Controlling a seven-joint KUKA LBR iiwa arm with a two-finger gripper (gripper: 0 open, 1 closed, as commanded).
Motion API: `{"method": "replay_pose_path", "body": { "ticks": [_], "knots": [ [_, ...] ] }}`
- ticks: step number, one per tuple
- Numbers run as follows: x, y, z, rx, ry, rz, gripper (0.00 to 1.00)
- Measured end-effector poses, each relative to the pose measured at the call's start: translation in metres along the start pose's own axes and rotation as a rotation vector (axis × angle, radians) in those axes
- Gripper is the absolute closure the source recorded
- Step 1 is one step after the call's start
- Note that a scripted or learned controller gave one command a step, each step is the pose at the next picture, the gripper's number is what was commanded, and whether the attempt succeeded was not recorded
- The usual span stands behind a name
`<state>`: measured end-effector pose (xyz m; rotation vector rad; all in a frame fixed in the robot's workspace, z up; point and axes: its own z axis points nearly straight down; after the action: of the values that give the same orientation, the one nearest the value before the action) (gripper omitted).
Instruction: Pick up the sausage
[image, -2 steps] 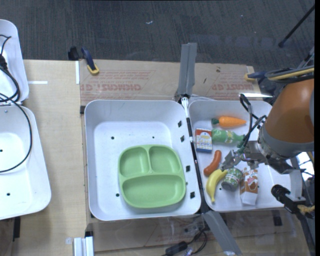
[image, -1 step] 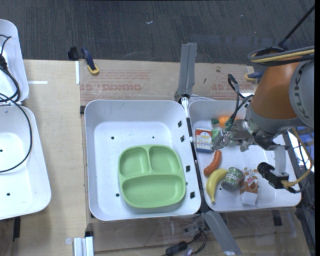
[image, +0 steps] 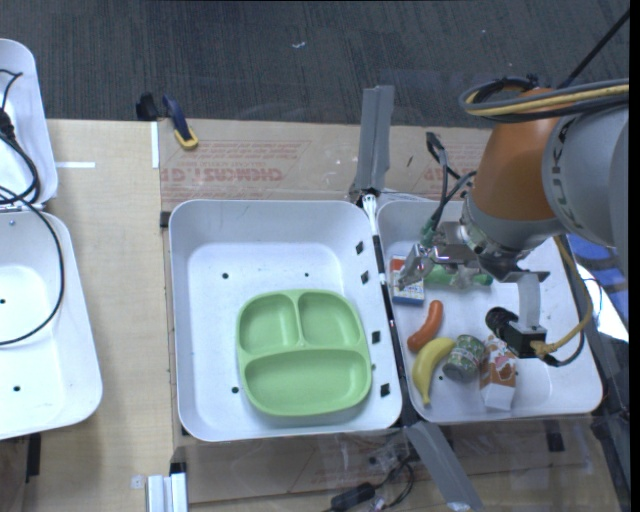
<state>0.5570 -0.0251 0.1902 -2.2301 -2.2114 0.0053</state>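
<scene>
The arm is reaching in from the right and hanging over the right bin (image: 570, 395), with the tool (image: 432, 262) sitting above the bin's upper left part, close to a small red and white carton (image: 407, 283). Whether the tool is apart or together cannot be told from this angle. The sausage (image: 427, 325) is lying free on the bin floor just below the carton, slanted, its lower end almost touching the banana (image: 430, 366); a small can (image: 464, 358) is sitting just right of the banana. The green divided plate (image: 302, 352) is resting in the left bin (image: 190, 300). This is looking like the approach step: next the tool is needing to shift slightly toward the sausage, line up across it, and descend without nudging the banana.
</scene>
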Motion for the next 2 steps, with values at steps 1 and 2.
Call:
{"method": "replay_pose_path", "body": {
  "ticks": [1, 2],
  "knots": [
    [0.025, -0.021, 0.000, 0.001, 0.001, 0.018, 0.00],
    [0.003, -0.044, 0.000, 0.002, 0.000, 0.033, 0.00]
  ]
}}
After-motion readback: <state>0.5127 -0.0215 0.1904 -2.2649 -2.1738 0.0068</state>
